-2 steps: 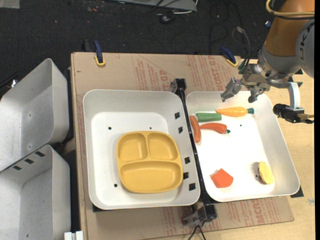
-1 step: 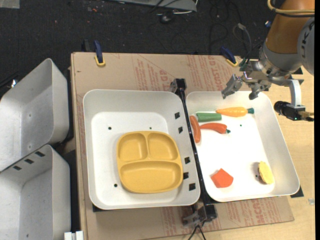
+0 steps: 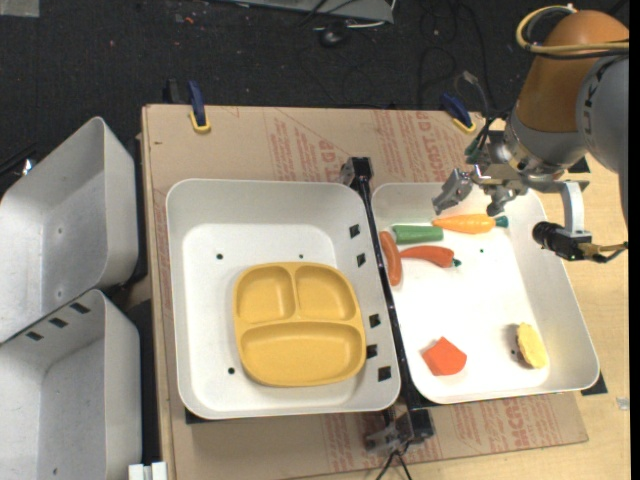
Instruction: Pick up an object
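Even, bright light falls from above my hand (image 3: 470,196); the white bins (image 3: 500,358) nearly glare, shadows stay soft, focus is sharp, the floor (image 3: 90,38) behind is dim.

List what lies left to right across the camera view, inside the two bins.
Yellow divided plate in the left bin → red sausage → orange wedge → yellow piece near the right bin's right wall.
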`<state>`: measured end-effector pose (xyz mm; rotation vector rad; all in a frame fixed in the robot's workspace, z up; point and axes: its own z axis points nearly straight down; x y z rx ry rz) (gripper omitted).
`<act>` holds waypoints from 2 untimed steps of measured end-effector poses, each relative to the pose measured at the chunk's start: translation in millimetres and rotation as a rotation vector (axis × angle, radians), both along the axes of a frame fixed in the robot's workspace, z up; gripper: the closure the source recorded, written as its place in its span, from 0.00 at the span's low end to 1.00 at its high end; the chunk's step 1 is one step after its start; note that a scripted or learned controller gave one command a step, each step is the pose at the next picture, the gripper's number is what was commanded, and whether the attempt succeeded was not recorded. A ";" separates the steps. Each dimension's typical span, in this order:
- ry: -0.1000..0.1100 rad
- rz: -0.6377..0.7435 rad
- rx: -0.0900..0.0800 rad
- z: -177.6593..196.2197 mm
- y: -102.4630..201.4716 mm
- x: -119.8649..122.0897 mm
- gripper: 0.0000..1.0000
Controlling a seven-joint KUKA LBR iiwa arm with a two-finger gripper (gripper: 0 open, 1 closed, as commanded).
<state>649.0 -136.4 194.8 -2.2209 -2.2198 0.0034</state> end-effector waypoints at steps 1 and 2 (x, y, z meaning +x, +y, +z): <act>0.002 0.000 0.001 -47.3 3.9 -8.3 0.00; 0.000 0.000 0.000 -100.5 4.6 -8.8 0.00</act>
